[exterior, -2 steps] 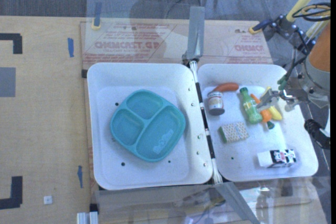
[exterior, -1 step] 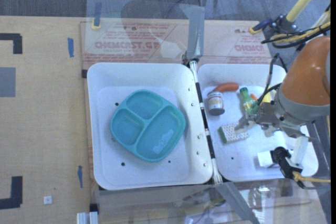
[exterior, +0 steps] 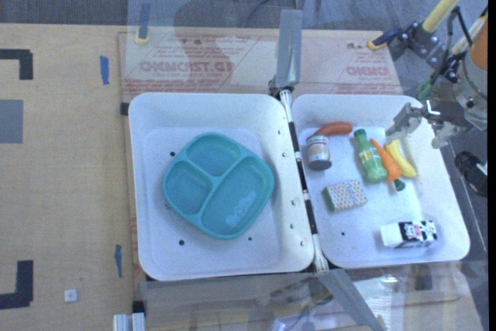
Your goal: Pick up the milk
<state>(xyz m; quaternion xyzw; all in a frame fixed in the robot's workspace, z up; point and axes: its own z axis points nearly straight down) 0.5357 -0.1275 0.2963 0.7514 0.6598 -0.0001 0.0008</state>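
- Tabletop (exterior: 62,190): pale wood, with two white bins side by side at its right part.
- Left bin (exterior: 147,116): holds a teal plate (exterior: 218,184) with three compartments, lying near the bin's centre.
- Right bin (exterior: 442,240): holds all the small items.
- Can (exterior: 318,152): upright at about 9 o'clock in the right bin, close to the wall between the bins.
- Sausage (exterior: 335,129): just beyond the can, at about 11 o'clock in the bin.
- Sponge (exterior: 346,195): near the bin's centre, lying flat at a slight tilt.
- Green bottle (exterior: 370,157): lying down at about 1 o'clock from the sponge, with a carrot (exterior: 385,158) and a banana (exterior: 401,157) just beside it on its right.
- Milk (exterior: 408,233): a small carton with black patches, lying on its side at about 5 o'clock in the right bin, well apart from the other items.
- End effector (exterior: 419,122): at the right bin's 2 o'clock edge, above the banana's far end, well apart from the milk; its fingers are spread wide and nothing is between them.
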